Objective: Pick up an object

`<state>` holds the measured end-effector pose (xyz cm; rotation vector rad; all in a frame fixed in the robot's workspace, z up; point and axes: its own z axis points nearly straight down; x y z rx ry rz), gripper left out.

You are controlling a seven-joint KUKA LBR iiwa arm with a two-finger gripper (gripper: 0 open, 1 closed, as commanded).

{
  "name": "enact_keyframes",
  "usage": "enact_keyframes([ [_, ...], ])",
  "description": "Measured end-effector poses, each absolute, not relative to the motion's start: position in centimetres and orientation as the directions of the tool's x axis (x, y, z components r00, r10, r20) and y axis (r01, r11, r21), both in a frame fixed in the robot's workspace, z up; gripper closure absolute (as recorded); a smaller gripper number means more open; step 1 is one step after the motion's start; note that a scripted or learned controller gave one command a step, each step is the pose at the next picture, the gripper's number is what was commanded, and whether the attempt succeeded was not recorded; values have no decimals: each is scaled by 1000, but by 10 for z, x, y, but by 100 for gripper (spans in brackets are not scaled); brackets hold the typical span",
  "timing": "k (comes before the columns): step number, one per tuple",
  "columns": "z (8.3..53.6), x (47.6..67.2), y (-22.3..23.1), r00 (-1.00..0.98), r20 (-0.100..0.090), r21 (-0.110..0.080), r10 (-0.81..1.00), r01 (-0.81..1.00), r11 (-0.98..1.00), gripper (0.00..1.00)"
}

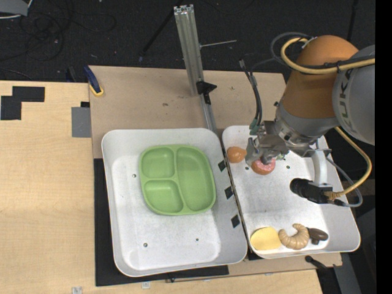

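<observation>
My gripper hangs low over the far left part of the right bin. A small pink and red round thing lies right beneath it, partly hidden by it, and contact cannot be made out. An orange ball-like thing sits just to the gripper's left, by the bin's wall. At the bin's near edge lie a yellow round piece, a tan curled croissant-shaped piece and a dark brown piece.
The left bin holds a green divided plate. A metal post stands behind the bins. Bare white floor shows in the middle of the right bin and at the left bin's near side.
</observation>
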<state>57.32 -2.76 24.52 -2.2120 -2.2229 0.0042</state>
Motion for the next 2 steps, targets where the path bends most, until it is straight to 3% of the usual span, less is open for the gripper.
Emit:
enact_keyframes([
  [2, 247, 539, 74, -6, 1, -6, 1000, 1000, 6, 100],
])
